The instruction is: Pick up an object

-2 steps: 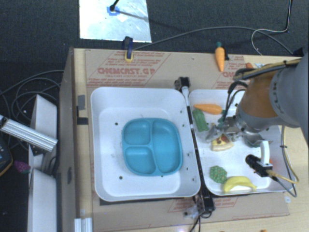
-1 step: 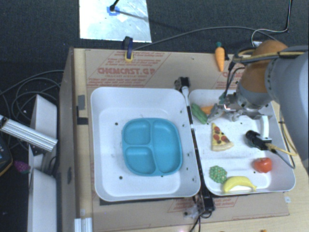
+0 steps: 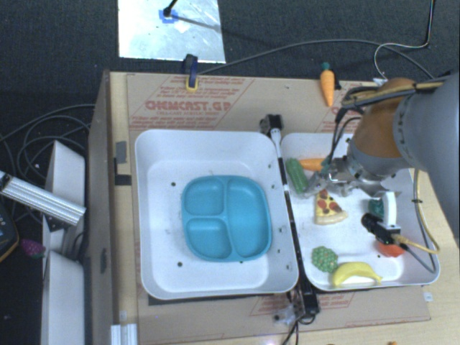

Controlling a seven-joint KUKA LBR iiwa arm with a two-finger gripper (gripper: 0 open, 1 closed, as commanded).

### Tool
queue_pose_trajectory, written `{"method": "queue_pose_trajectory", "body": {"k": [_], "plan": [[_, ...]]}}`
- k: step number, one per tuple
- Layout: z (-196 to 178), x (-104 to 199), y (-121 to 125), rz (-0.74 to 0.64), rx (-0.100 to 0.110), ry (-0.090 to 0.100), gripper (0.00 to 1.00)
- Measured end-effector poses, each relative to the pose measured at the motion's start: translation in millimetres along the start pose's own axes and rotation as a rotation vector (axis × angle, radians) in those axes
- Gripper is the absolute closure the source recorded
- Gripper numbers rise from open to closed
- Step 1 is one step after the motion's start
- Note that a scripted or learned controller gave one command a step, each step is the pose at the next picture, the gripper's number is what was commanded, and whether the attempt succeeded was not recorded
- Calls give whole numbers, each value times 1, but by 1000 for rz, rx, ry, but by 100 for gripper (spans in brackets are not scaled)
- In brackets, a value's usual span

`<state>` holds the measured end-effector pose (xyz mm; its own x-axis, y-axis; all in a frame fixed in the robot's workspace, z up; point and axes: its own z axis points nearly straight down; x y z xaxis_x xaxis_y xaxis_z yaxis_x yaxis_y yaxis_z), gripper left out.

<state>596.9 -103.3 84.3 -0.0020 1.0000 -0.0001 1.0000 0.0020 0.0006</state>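
One target, pizza slice (image 3: pixel 329 208): flat on the floor of the right bin (image 3: pixel 417 277), left of centre, tip up the view, crust edge toward the near wall; not gripped.
Gripper (image 3: pixel 325 186): low over the bin floor, just beyond the slice's tip; touching the slice or not, cannot tell.
Grip state: cannot tell; blurred and crowded by the wrist.
Arm (image 3: pixel 406 131): in from the right, grey, orange band above the wrist, over the far right part of the right bin.
Cucumber (image 3: pixel 295 173): green, just left of the gripper, lengthwise along the bin's left wall.
Carrot piece (image 3: pixel 312 164): orange, beside the cucumber's far end, behind the gripper.
Green cluster (image 3: pixel 324 258): bumpy, nearer the camera than the slice, apart from it.
Banana (image 3: pixel 357 272): yellow, just right of the cluster, along the near wall; touching the cluster or not, cannot tell.
Red piece (image 3: pixel 389 250): right part of the same bin, partly hidden; kind unclear.
Plate (image 3: pixel 226 218): blue, three compartments, centred in the left bin (image 3: pixel 159 192), flat.
Whole carrot (image 3: pixel 327 85): outside the bins, on the brown board (image 3: pixel 194 103), beyond the right bin's far wall.
Clamp (image 3: pixel 190 70): blue and yellow, on the board's far edge, well apart from both bins.
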Motion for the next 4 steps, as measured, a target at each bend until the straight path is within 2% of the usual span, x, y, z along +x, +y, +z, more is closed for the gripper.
{"method": "queue_pose_trajectory", "body": {"k": [1,2,3,4], "plan": [[1,3,66,-3,31,1,0],[0,-32,-13,1,0,-1,0],[-1,18,40,-1,-3,-2,0],[0,13,-17,1,0,0,0]]}}
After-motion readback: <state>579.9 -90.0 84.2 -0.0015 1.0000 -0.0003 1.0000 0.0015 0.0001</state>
